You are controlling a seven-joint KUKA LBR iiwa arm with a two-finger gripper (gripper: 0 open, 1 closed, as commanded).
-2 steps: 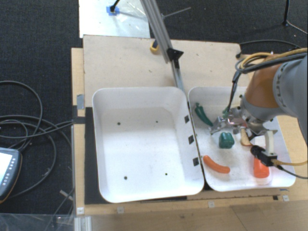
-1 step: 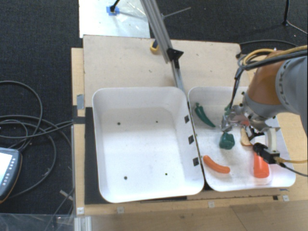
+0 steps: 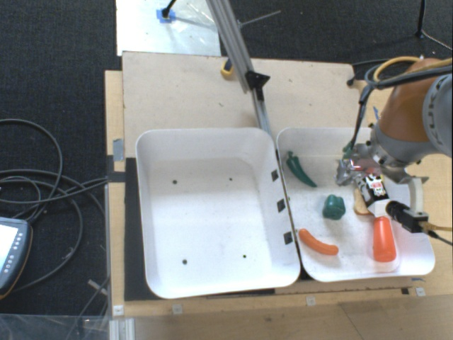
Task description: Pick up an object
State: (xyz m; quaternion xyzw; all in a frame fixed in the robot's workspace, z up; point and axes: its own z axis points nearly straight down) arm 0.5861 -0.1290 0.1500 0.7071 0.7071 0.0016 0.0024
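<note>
The right bin (image 3: 311, 140) holds a dark green pepper-shaped piece (image 3: 300, 169) near its back left. A teal lump (image 3: 333, 207) lies in its middle. An orange sausage-shaped piece (image 3: 318, 243) rests near the front. An orange-red cylinder (image 3: 383, 239) lies at the front right. A small tan piece (image 3: 360, 205) pokes out just below the gripper. My gripper (image 3: 369, 186) hangs low over the right side of this bin, right of the teal lump and above the cylinder. Nothing shows as held.
The left bin (image 3: 205, 211) stands beside the right one, sharing a middle wall. A slanted metal pole (image 3: 237, 41) crosses the bench from the back toward the bins' divide. Cables and a pendant (image 3: 10, 250) lie on the floor at left.
</note>
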